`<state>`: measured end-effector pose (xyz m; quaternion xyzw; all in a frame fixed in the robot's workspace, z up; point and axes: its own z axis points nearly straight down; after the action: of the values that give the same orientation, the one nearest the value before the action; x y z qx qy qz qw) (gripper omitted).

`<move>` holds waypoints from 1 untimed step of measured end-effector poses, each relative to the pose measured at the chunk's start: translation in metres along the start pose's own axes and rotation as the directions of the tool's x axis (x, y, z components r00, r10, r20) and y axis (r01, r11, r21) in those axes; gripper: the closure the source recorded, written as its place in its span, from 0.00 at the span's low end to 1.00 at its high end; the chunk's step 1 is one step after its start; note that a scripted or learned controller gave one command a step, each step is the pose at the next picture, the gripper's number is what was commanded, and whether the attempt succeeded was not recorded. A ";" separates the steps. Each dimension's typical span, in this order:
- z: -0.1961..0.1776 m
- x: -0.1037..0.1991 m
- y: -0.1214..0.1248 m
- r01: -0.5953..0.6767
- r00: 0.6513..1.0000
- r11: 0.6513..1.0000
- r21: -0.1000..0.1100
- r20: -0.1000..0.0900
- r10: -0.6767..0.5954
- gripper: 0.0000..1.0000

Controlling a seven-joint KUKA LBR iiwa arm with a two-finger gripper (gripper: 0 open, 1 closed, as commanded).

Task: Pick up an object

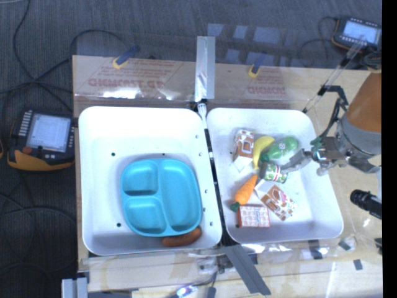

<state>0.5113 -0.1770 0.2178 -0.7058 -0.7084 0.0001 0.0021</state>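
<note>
Two white bins sit side by side on the bench: the left bin (99, 129) and the right bin (310, 129), touching along their shared middle edge.

The arm (363, 120) comes in from the right, its orange band high by the frame edge and its wrist bent toward the right bin's right rim. The gripper (298, 160) reaches over that rim to the toy pile, just beside the green toy (282, 146); whether its fingers are apart or together cannot be told, and nothing shows between them.

One blue tray (162, 194) with three compartments lies in the left bin, toward the front. One sausage (182, 238) lies at the tray's front edge, against the bin wall.

The right bin holds seven small things, bunched left of center: one banana (262, 148), the green toy, one can (273, 172), one carrot (246, 190), and three printed packets (243, 144) (276, 201) (253, 216). Their print is too small to read.

Red lettering on the board behind the bins is blurred beyond reading.
</note>
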 end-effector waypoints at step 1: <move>0.112 0.031 0.053 0.132 0.991 0.991 0.001 0.001 -0.132 0.00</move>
<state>0.5638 -0.1452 0.1053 -0.6573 -0.7536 0.0006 0.0019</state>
